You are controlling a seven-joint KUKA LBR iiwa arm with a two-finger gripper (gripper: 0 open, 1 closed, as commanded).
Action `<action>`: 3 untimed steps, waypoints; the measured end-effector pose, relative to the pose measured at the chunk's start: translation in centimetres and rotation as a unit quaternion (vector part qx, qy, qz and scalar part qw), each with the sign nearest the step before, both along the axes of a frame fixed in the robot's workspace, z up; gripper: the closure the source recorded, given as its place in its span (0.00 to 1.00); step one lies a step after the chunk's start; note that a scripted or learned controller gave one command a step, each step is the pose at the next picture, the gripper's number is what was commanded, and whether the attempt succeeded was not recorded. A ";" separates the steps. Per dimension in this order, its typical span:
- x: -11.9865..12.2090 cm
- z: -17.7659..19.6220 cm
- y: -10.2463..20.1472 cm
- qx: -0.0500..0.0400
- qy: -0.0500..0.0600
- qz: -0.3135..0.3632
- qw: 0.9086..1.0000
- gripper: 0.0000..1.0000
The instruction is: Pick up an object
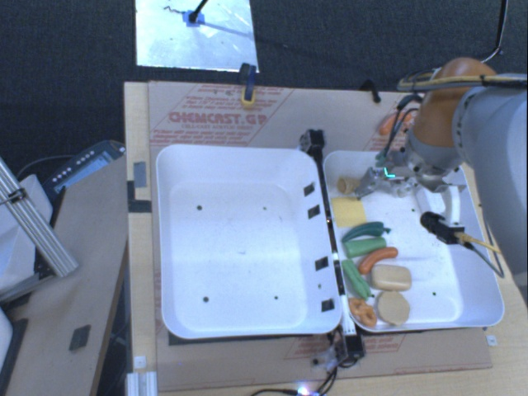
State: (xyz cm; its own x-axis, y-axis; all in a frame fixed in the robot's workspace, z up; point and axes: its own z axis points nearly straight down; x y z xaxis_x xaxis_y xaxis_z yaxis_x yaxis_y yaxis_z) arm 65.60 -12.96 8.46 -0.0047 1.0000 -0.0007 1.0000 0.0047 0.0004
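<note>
Grey-armed, hung the tool point(371, 184) over the right bin's point(483, 304) far corner, just beside a tan lump point(346, 186); spread or pressed together, couldn't tell. Approach stage, likely; needed descent next.

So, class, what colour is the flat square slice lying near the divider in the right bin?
The square slice is pale yellow, seen plainly in the camera view.

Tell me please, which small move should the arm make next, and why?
Probably lower the end effector onto the small tan piece beside it at the right bin's far corner. Nothing appears between its fingers, and the other food lies nearer the camera.
</note>
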 end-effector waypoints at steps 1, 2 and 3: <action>-10.2 0.1 1.5 0.002 0.004 -0.003 1.000 0.00; -16.5 -0.1 1.1 0.001 0.003 -0.003 1.000 0.00; -16.0 1.0 1.2 0.000 -0.002 -0.002 1.000 1.00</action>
